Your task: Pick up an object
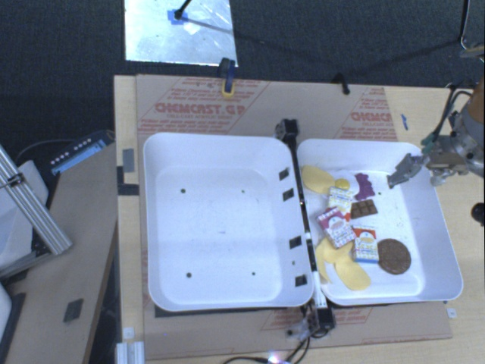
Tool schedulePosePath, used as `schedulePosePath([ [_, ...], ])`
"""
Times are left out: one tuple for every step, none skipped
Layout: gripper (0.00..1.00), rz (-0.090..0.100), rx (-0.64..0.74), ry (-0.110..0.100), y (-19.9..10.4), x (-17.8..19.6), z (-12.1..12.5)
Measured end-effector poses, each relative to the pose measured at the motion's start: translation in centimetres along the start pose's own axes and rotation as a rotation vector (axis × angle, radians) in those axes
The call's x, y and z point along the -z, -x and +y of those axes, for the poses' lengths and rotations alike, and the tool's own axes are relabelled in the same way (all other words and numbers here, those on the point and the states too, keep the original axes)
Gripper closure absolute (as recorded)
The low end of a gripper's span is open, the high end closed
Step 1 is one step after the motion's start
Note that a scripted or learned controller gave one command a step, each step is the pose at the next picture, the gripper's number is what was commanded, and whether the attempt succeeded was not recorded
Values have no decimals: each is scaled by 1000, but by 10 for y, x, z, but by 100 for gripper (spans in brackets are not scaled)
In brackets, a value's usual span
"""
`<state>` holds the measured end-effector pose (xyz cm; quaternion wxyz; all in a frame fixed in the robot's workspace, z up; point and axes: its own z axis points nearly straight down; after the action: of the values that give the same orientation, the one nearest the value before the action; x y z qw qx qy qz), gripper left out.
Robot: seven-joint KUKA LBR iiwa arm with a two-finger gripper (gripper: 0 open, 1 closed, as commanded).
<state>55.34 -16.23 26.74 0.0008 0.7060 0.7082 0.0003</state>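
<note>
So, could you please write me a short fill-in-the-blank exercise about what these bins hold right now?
1. All the objects lie in the ____ bin.
2. The round brown cookie lies near that bin's ____ right corner.
3. The gripper hovers over the bin's ____ right part.
4. The purple piece lies ____ the chocolate bar in the view.

Missing words: right; lower; upper; above

We count two white bins (220, 146) side by side — and among the items, three yellow pieces (318, 177), two small printed cartons (365, 244), one chocolate bar (364, 208), one brown cookie (394, 255), one purple piece (365, 184).
</note>
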Motion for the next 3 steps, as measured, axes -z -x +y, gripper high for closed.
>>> schedulePosePath([
  [0, 1, 11, 5, -110, 41, 16],
  [0, -6, -6, 21, -25, 279, -33],
  [100, -2, 3, 6, -29, 280, -31],
])
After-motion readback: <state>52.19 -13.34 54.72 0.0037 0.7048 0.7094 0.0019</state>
